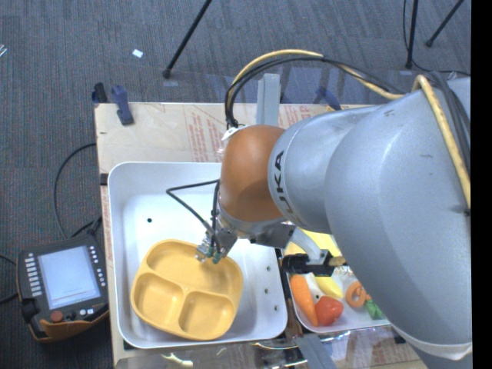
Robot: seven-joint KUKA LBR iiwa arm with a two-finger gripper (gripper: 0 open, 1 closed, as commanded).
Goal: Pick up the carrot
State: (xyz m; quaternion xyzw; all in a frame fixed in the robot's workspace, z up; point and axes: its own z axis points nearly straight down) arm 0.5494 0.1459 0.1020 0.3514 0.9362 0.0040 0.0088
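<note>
- Nearest the camera, a yellow plate [184,306] with three compartments lay in the front part of the left bin [127,206], tilted slightly against the bin's floor.
- Level with it, in the right bin [338,330], the carrot [302,300] lay lengthwise beside that bin's left wall, well apart from the claw and untouched.
- A red tomato [330,310] sat touching the carrot's right side, with a round orange piece [355,294] and a bit of green [373,310] just beyond it, and a pale yellow piece [329,286] behind.
- On the floor to the left of the bench stood a control tablet [63,283] with a lit screen.
- A little farther back, the claw [209,254] hung over the far rim of the yellow plate, at or just above it; whether it was released or clenched could not be told, and nothing showed in its grip.
- Above it rose the orange band [246,183] and the grey arm [369,198], which covered most of the right bin.
- Behind the bins, the bench [169,129] showed bare board, with a dark clamp [121,104] at its far left corner.
- Farthest off, tripod legs [188,33] stood on grey carpet.
</note>
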